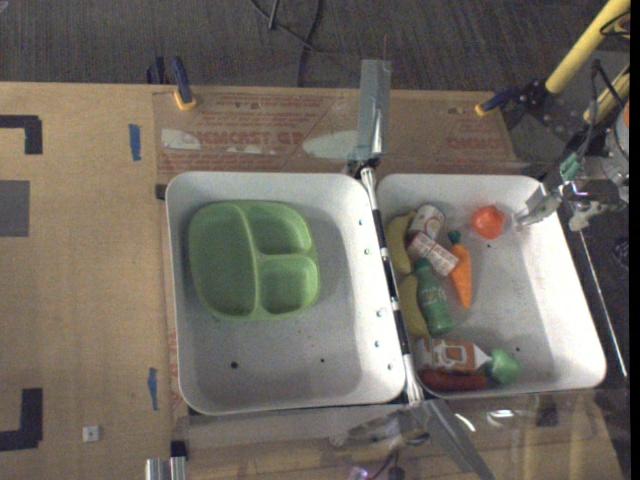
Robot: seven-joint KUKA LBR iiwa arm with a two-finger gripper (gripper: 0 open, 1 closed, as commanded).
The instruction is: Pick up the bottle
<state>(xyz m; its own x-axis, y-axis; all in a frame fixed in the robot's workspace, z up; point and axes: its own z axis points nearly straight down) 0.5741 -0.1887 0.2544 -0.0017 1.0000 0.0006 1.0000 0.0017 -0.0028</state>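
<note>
Your wooden bench (80,298) carries two shallow white plastic bins; the left bin (280,378) holds a green divided plate (254,258). In the right bin (560,308), the green plastic bottle (433,298) lies near the left wall beside an orange carrot (461,276). Your pincer (535,211) hovers at the bin's far right corner; its grip state cannot be told.

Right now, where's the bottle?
The green bottle lies in the right bin, near its left wall, between a banana and a carrot.
</note>
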